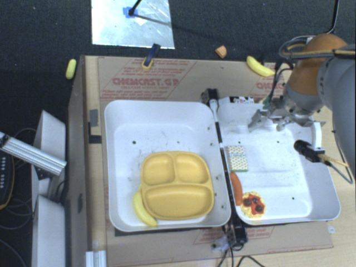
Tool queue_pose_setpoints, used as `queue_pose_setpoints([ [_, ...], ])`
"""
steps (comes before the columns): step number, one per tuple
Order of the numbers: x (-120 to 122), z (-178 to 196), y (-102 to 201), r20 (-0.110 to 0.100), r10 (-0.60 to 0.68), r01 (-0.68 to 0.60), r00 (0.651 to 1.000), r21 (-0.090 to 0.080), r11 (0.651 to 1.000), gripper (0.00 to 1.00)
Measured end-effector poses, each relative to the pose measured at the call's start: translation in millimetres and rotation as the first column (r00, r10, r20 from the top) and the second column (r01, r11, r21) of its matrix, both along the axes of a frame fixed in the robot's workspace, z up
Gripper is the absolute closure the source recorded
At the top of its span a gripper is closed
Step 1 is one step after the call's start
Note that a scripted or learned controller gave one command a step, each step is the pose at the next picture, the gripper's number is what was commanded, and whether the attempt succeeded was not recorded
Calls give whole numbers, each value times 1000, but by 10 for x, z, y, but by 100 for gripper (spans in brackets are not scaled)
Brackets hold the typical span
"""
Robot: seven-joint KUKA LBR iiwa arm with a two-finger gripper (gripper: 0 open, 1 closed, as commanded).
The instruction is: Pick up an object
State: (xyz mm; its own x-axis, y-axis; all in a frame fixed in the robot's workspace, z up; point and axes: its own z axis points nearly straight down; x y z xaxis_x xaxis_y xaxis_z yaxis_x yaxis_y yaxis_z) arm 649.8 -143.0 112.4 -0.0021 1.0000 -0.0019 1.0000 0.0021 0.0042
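Observation:
My gripper hangs over the far end of the right bin, open with nothing between its fingers. Lower in that bin, along its left wall, lie a small speckled green-and-white block, an orange carrot-like stick and a toy pizza slice. All three sit well in front and to the left of the gripper. The left bin holds a yellow divided plate with a yellow banana against its lower left edge.
Outside the bins, on the bench behind them, lie a yellow banana, a small orange piece, a blue-and-yellow tool and a yellow item at the far left. A black divider separates the bins.

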Motion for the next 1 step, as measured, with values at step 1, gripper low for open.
queue_pose_setpoints([
  [1, -686, -232, 187, -5, -1, 1, 1000, 2, 1000, 0],
])
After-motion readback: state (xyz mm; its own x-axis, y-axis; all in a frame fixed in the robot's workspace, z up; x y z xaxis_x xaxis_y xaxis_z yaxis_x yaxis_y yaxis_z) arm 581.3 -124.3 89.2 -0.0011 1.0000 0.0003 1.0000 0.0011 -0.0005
